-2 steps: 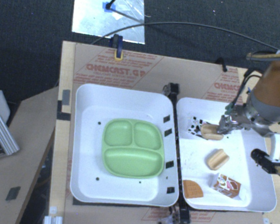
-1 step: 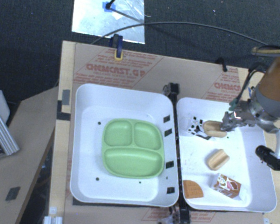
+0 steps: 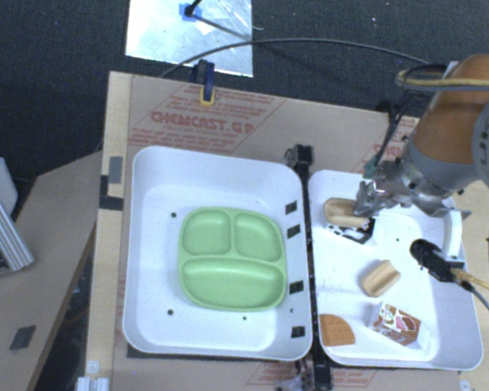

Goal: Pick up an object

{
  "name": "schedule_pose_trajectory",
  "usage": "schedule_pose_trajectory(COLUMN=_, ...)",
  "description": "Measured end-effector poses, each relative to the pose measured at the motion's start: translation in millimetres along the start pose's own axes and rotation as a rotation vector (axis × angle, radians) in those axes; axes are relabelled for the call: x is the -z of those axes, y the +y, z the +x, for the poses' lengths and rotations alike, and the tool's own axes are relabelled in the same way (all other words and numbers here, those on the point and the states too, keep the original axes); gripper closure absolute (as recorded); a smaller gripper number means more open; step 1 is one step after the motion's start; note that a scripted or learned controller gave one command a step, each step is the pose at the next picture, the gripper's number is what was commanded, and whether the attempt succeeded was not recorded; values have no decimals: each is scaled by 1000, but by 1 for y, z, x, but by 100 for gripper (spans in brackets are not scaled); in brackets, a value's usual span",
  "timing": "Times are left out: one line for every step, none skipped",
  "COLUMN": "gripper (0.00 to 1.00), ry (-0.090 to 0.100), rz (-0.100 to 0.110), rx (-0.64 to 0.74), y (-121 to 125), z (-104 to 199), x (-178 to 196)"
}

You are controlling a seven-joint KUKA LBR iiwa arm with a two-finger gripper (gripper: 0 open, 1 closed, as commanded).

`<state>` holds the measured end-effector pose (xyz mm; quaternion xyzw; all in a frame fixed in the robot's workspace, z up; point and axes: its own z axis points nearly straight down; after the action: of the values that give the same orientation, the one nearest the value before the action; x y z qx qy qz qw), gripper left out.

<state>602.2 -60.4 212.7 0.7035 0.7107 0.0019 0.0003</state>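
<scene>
Looking down on the table [image 3: 58, 213], we see the gripper [image 3: 367, 200] low in the right bin [image 3: 465, 342], at its far left part. We can't tell if it's wide or narrow, or if it grips anything. A tan bread-like piece [image 3: 341, 213] lies right under and just left of the gripper, maybe touching it. A 2nd tan block [image 3: 380, 278] sits nearer to us & a bit right of the gripper. A small red-and-white packet [image 3: 397, 324] lies past that block, further toward us. An orange flat piece [image 3: 336, 330] rests near the front left corner. The left bin [image 3: 164, 172], w/ a green split plate [image 3: 233, 259], is well left of the gripper.
</scene>
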Motion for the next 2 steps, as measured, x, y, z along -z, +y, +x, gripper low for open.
schedule_pose_trajectory(gripper=100, ry=0, rz=0, rx=1, y=6, z=55, x=13)
schedule_pose_trajectory(gripper=100, ry=0, rz=2, rx=0, y=13, z=110, x=3)
